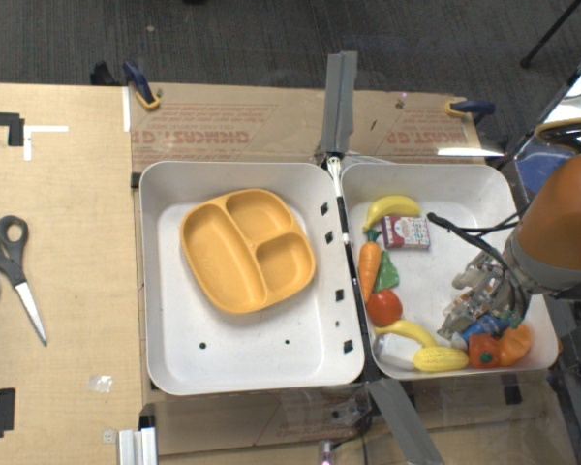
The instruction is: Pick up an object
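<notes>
The hand (pixel 476 303) sits low in the right bin (pixel 445 177), over a blue toy (pixel 482 325) and an orange pepper (pixel 502 347); whether it grips anything, I cannot tell. Corn (pixel 440 358), a tomato (pixel 384 307) and a carrot (pixel 368 267) crowd nearby.

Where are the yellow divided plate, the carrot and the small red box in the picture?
yellow divided plate (pixel 234 260): camera view, on the ridge between its compartments.
carrot (pixel 368 268): camera view, on the middle of its orange body.
small red box (pixel 406 232): camera view, on the centre of its printed top face.
</notes>
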